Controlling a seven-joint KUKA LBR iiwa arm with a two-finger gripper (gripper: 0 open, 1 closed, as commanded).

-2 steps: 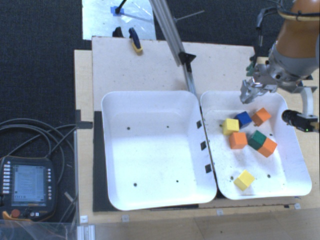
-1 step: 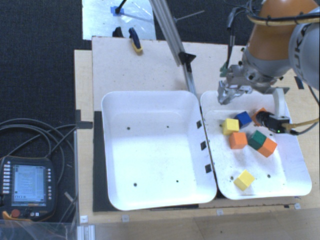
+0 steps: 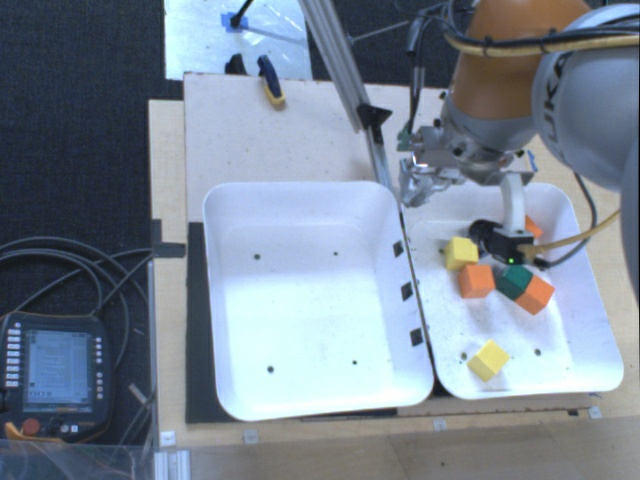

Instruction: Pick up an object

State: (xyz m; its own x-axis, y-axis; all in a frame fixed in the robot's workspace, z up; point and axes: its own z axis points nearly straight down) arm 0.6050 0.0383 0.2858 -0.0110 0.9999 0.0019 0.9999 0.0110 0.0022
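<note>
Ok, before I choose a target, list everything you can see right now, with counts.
Shallow white plastic bin, left: one, white, on the bench.
Shallow white plastic bin, right: one, white, beside it.
Small yellow cubes: two, yellow, right bin, middle and front.
Small orange cubes: two, orange, right bin, flanking the green one.
Small green cube: one, green, right bin.
Blue-and-yellow tool: one, board behind the bins.
Grey handheld pendant: one, lower left.
Gripper: one, grey, above the right bin's back left corner.
</note>
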